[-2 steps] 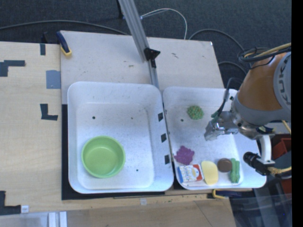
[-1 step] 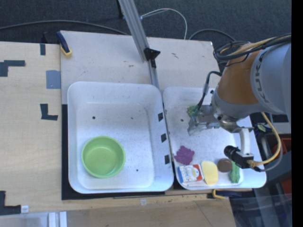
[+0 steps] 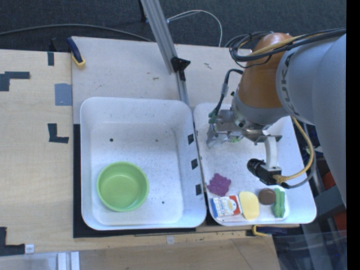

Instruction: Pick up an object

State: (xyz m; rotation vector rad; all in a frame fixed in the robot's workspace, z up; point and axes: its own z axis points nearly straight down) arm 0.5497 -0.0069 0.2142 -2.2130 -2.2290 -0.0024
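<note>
Objects you could pick sit along near edge of right bin (image 3: 301,207): purple piece (image 3: 219,183), red-and-white packet (image 3: 226,206) touching its near side, then yellow piece (image 3: 249,205), brown round piece (image 3: 266,196), green piece (image 3: 278,202) in row toward right. Your hand (image 3: 216,136) hovers over far left part of same bin, well apart from that row; you can't tell finger opening, nothing seen in it. Left bin (image 3: 90,108) holds green bowl (image 3: 122,185) in near left corner. Both bins rest on desk (image 3: 118,66)

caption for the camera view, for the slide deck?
KUKA arm's tool above the right bin, over a purple toy and other small items; green bowl in the left bin.
</note>
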